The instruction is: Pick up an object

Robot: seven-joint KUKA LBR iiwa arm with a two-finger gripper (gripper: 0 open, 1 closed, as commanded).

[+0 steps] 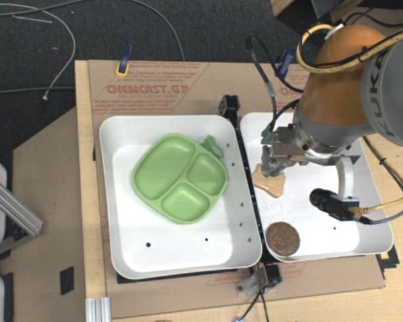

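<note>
tan piece [269, 187] | half hidden under gripper [275, 167] | right bin [373, 240]

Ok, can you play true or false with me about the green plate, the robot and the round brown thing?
1. The green divided plate lies in the left bin. True.
2. The round brown disc sits on the green plate. False: it lies in the right bin, near its front edge.
3. The gripper is over the right bin, just above a tan wedge-shaped piece. True.
4. The plate has five compartments. False: it has three.
</note>
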